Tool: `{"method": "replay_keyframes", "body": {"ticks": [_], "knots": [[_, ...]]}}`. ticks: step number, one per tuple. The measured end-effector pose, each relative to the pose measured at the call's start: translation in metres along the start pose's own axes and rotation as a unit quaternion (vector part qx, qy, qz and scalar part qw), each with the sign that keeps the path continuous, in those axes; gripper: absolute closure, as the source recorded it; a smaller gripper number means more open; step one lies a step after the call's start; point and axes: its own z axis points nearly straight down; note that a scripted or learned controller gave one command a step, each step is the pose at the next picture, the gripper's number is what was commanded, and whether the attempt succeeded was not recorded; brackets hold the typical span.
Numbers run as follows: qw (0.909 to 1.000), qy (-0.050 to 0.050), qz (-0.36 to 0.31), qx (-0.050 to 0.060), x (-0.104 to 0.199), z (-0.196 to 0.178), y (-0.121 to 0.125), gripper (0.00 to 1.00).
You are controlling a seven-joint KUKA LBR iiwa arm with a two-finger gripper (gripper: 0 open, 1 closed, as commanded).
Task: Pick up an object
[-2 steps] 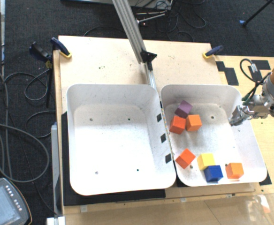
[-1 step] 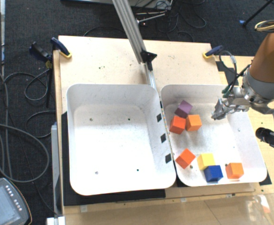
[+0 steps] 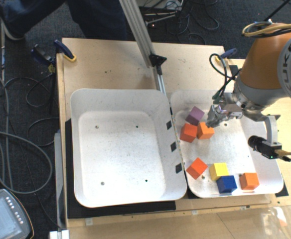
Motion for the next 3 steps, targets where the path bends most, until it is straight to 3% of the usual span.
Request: {"method": "replay_keyframes", "body": {"ticks": [3], "knots": [[1.0,0.0,0.001,-0.001,0.159,-0.014,0.024,1.0]]}}
